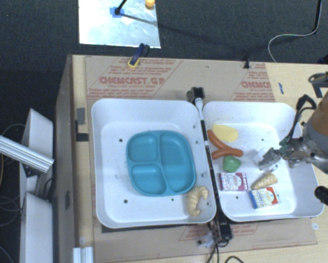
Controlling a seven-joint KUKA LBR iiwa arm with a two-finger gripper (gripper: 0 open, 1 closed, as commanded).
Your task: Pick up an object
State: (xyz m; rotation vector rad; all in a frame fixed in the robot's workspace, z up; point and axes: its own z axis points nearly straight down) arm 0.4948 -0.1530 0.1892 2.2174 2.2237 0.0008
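The right bin (284,114) holds several small items: a yellow piece (225,132), an orange sausage (223,145), a green lump (231,163), a pink carton (233,181), a beige cone (264,181) and a blue and red carton (264,197). My gripper (270,159) reaches in from the right and hangs low over the right bin's middle. It sits just above the beige cone and right of the green lump. Nothing shows in its grasp.
The left bin (112,119) carries a blue divided plate (160,162) and a pale croissant (197,200) at its front right corner. A black clip (196,95) sits at the far end of the ridge between the two bins. The arm's body (323,130) covers the right bin's right rim.
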